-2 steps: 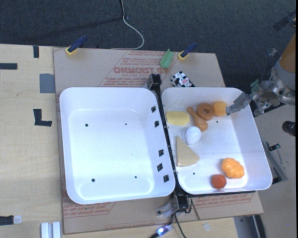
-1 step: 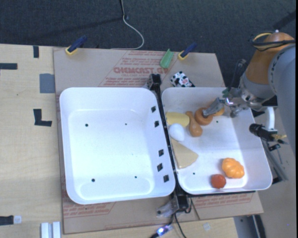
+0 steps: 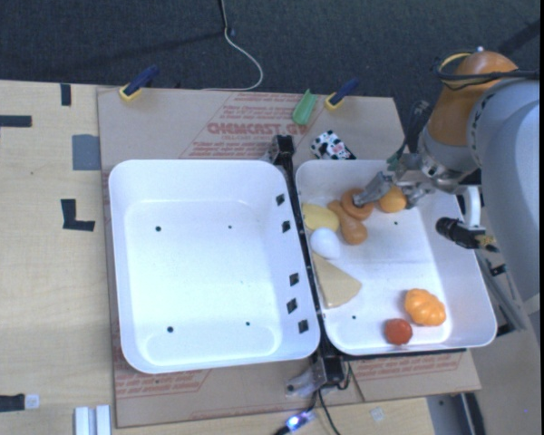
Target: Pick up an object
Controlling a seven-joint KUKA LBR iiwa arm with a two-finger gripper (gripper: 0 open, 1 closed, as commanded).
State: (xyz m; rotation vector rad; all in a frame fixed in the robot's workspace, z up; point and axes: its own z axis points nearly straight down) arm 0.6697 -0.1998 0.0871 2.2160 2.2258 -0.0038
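The right bin (image 3: 394,261) holds several small objects. At its back lie a brown pastry-like piece (image 3: 353,203) and a second brown piece (image 3: 354,233), with a small orange ball (image 3: 393,201) beside them. A yellow item (image 3: 319,217), a white egg (image 3: 325,242) and a pale yellow wedge (image 3: 337,285) lie along the left wall. Near the front sit an orange bumpy fruit (image 3: 425,307) and a red tomato (image 3: 398,332). My gripper (image 3: 374,192) is low over the back of this bin, its tip between the brown piece and the orange ball, close to both.
The left bin (image 3: 199,270) stands alongside, sharing a black hinged divider (image 3: 295,243). A cow-patterned toy (image 3: 327,145) lies on the cardboard behind the right bin. A green clip (image 3: 304,107) and two blue-yellow clamps (image 3: 138,82) pin the cardboard's back edge.
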